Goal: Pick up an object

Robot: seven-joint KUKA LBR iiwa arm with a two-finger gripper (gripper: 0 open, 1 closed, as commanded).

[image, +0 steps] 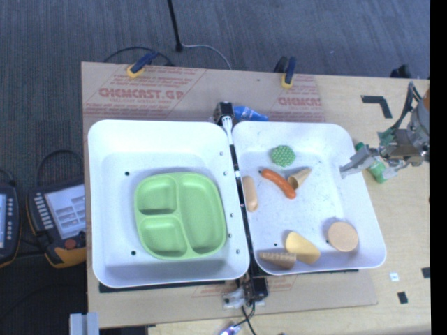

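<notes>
Two shallow bins side by side on a brown board [335,93]. Left bin [112,145] holding a green divided tray [180,215], seated dead centre. Right bin [328,135] holding seven loose candidates for the pick. Green bumpy ball [282,155] at 11 o'clock of that bin, apart from the rest. Orange sausage-shaped piece [278,182] at 10 o'clock, lying slantwise, its lower end touching or just beside a small tan cone [299,179] on its 3 o'clock side. Tan cylinder [248,192] at 9 o'clock, lying along the bin's left wall next to the divide between bins. Yellow wedge [302,246] at 6 o'clock, touching or just overlapping a brown ridged piece [277,259] at 7 o'clock against the near wall. Round tan disc [342,236] at 5 o'clock, near the wedge but apart from it. Gripper [353,162] at 2 o'clock of the right bin, over its right rim, tip pointing toward 8 o'clock, well apart from every piece, nothing seen in it; how far it is spread cannot be told from this slant. Arm [408,142] reaching in at 3 o'clock of the view. Two blue-and-yellow clamps at 12 o'clock on the board edge, one [143,63] above the left bin, one [286,72] above the right.
</notes>
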